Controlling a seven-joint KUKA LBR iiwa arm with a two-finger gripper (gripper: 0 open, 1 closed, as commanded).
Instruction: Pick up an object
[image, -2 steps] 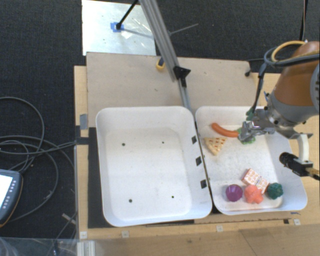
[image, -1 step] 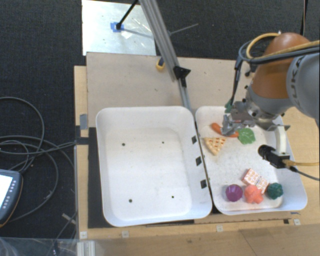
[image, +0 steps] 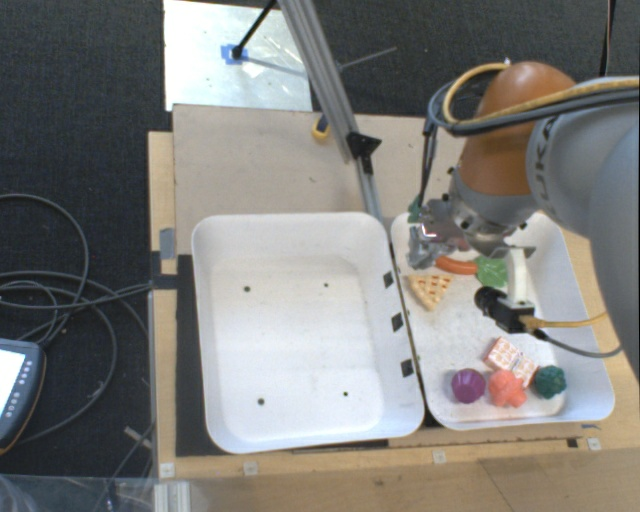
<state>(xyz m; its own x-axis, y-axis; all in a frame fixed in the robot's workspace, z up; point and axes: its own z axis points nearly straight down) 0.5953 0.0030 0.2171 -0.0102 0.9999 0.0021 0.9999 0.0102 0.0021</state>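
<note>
Evidently the pincer (image: 437, 243) is hovering low over the right bin's (image: 590, 395) far end, just above the waffle-like wedge (image: 431, 290) and orange stick (image: 458, 266), presumably lining up a pick, though I cannot tell its opening.

Two bins sit side by side on the bench (image: 260, 160), touching along their inner rims. The left bin (image: 215, 240) lies at nine o'clock of the right bin (image: 590, 395). The arm (image: 560, 140) enters from three o'clock and hangs over the right bin's far end at twelve o'clock. Below it, the wedge-shaped piece (image: 431, 290) lies near the inner rim, with the long thin piece (image: 457, 266) just behind it and the leafy piece (image: 491, 271) beside that, at three o'clock. At the bin's six o'clock end, four things cluster: the round piece (image: 467, 385), the lumpy piece (image: 507, 390) touching the block (image: 503, 354) behind it, and the small dark piece (image: 549, 380) at three o'clock. A tablet (image: 12, 385) lies on the floor at nine o'clock.
</note>
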